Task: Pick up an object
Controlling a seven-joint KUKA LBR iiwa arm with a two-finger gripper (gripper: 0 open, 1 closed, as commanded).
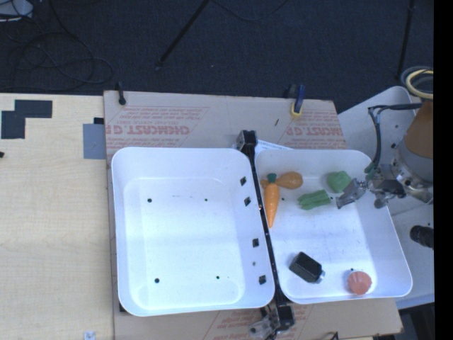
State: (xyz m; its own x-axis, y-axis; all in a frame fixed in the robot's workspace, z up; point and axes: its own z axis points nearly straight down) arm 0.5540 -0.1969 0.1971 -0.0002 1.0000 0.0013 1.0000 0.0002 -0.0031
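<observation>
The right bin (386, 243) holds several objects. An orange carrot (270, 202) lies by the divider, with a yellow-orange piece (289, 180) beside it. A green block (338, 180) and a longer green piece (313, 200) lie further right. Near the front are a black block (306, 267) and a pink ball (359, 282). My gripper (367, 193) hovers over the right bin's far right side, just right of the green pieces. It is open, with nothing between its fingers.
The left bin (120, 190) sits beside the right one, separated by a black clamp strip (258, 211). Both rest on a cardboard sheet (177, 122). A yellow clip (296, 107) stands at the cardboard's back edge.
</observation>
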